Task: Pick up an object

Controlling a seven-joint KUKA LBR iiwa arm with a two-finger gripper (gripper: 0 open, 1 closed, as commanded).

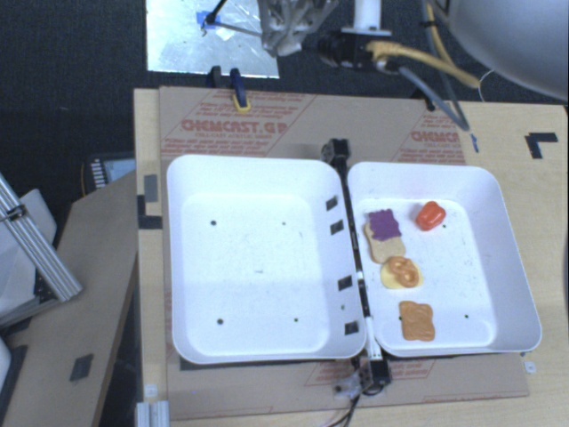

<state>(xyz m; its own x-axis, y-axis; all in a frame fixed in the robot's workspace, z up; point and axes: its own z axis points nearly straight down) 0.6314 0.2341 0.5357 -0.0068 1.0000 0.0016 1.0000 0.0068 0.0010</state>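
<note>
Bench (107,265), tan board with red lettering, bearing two shallow white bins side by side, joined along a centre seam with black clips (342,229); left bin (249,256) bare white floor with a few dark specks; right bin (480,265) holding four small items, all in its left half. Purple slab (384,224) lying on a pale tan piece (382,247), touching it; red rounded piece (430,215) just beside, toward the far wall; yellow-orange pretzel-like piece (400,273) just below the tan piece; brown waffle-like piece (416,320) nearest the front wall, apart from the others. Right half of the right bin open floor; items stand off the rim. Foil-like sheet (204,20) beyond the board, at the top. Gripper (289,25) raised at the top edge, over that sheet, well apart from both bins and every item; whether its fingers are wide or narrow cannot be told; nothing seen between them. Yellow cable (418,59) trailing from the arm.
</note>
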